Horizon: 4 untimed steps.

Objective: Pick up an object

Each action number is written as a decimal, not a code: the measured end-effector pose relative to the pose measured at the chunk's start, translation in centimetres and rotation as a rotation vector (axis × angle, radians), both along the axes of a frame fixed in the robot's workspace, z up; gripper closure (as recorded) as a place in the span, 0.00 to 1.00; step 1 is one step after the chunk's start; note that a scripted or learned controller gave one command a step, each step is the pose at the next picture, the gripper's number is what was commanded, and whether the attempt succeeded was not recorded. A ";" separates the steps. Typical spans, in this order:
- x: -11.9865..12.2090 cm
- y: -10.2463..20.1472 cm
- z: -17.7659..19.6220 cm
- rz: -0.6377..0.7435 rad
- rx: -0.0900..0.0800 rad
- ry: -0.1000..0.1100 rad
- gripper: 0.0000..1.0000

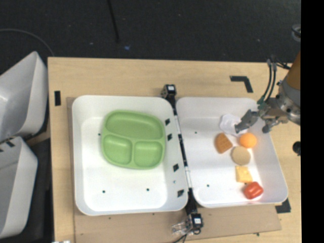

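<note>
I see my hand (pixel 257 121) at the right of the frame, fingers apart with nothing between them, just above the orange ball (pixel 247 140) in the right bin (pixel 202 186).

fixed overhead camera, slanted down, both bins (pixel 81 135)

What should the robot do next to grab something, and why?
Probably lower the tool a little onto the orange ball. The tool hangs over the right bin just above that ball, with the white crumpled thing beside it, so the ball looks like the nearest thing to catch.
</note>
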State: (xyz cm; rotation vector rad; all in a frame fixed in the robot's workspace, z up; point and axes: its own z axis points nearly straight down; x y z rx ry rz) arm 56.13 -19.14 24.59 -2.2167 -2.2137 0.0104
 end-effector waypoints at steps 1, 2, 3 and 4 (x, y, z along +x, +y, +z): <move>0.2 0.0 0.7 0.003 -0.003 -0.012 0.00; 0.2 0.8 -5.3 0.002 -0.002 -0.007 0.00; -0.4 0.3 -9.7 0.000 -0.003 -0.007 0.00; -0.2 0.1 -14.5 -0.001 -0.007 -0.016 0.00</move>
